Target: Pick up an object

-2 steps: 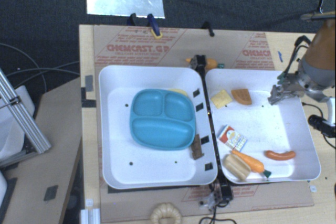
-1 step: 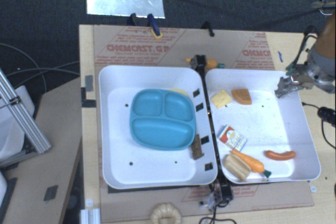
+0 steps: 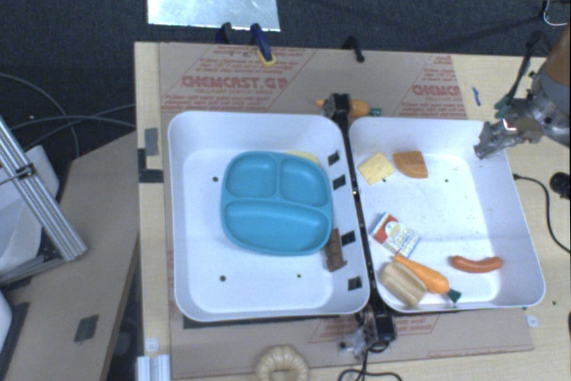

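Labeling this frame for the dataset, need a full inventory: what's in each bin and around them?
bins: 2, white, side by side on the bench
divided plate: 1, blue, left bin
brown piece: 1, left bin, right edge
cheese wedge: 1, yellow, right bin, top
bread slice: 1, tan-orange, beside cheese
small carton: 1, red-white, right bin, centre
carrot: 1, orange, bottom
bun: 1, tan, bottom
sausage: 1, red, bottom right
jaws: grey, right bin's upper right rim

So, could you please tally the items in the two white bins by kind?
Divided plate: 1, blue
Toy food: 5, cheese, bread slice, carrot, sausage, bun
Small carton: 1
Brown stick-like piece: 1
Total: 8
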Motion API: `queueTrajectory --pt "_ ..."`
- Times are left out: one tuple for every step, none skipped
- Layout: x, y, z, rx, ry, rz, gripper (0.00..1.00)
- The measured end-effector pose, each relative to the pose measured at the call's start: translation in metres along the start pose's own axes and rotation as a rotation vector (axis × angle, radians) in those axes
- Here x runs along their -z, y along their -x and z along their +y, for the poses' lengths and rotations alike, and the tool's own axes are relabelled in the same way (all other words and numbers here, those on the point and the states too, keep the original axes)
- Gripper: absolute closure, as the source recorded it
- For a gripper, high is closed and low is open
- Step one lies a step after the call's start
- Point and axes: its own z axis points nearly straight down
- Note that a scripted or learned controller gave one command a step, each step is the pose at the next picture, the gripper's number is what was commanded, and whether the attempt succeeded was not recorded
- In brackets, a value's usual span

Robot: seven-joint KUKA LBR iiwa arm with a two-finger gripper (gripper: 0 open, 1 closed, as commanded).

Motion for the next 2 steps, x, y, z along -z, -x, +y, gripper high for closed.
queueTrajectory --pt "-0.009 -0.055 0.014 0.002 -0.002 0.001 1.0" --pt "-0.011 -0.1 0.019 0.003 -0.002 0.002 1.0"
